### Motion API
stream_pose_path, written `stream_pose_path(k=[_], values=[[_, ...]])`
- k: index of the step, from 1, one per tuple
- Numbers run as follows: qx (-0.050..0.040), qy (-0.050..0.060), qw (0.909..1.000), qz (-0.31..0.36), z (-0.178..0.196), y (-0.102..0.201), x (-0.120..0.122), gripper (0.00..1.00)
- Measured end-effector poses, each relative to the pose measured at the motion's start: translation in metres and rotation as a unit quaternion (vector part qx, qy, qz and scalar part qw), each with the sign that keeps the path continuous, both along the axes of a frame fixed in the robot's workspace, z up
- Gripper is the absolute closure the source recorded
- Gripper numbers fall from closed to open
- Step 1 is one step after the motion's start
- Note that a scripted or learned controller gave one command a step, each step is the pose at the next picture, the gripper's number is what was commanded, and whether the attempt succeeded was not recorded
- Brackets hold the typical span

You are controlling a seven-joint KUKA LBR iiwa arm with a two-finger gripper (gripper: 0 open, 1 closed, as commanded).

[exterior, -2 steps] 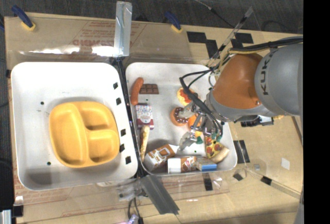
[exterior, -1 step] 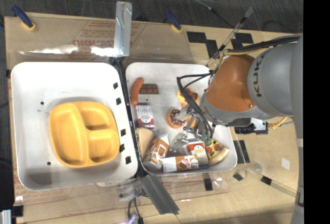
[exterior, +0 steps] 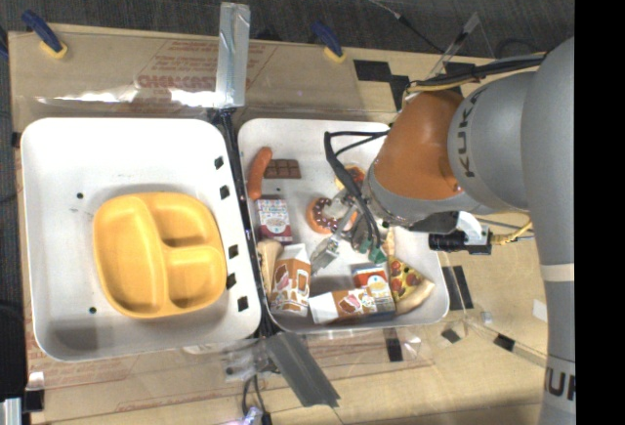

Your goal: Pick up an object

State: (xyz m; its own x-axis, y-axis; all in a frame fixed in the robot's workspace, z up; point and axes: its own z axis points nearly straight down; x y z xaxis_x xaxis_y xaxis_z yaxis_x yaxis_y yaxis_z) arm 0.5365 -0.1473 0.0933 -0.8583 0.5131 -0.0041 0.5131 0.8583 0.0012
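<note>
Hovering gripper [exterior: 337, 242] over right bin [exterior: 293, 132], donut [exterior: 321, 214] just beside

You have two white bins: the left bin [exterior: 39, 218] holds one yellow divided tray [exterior: 156, 252]. In the right bin [exterior: 293, 132] you can count one sausage [exterior: 259, 171], one chocolate bar [exterior: 284, 169], one pizza slice [exterior: 408, 281], one doughnut [exterior: 321, 214] and several small cartons, too crowded to number.

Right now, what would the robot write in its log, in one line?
stage: reaching | gripper: above right bin toys | yellow tray: left bin | held: unclear
</note>
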Motion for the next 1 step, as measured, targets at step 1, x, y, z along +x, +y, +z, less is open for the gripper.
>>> stream_pose_path(k=[1], values=[[-0.003, -0.001, 0.9996, -0.027, 0.001, 0.0257, 0.0254, 0.0]])
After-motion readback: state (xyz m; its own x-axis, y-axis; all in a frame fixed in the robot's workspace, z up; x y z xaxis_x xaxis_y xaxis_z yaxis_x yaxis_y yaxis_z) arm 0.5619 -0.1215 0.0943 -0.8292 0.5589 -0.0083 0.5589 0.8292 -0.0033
